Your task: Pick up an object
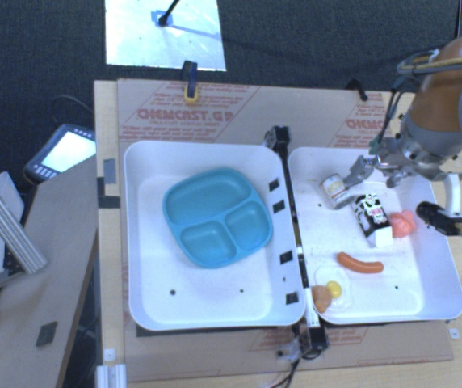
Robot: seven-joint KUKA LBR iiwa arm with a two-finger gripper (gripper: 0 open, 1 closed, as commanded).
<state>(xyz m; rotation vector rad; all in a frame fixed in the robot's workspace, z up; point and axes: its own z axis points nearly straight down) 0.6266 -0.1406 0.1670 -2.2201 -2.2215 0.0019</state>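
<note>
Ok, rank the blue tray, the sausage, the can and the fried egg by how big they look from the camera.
1. Blue tray, by far.
2. Sausage.
3. Can and fried egg look alike; no ranking between them.

Blue divided plate in left bin, end effector over right bin
</note>
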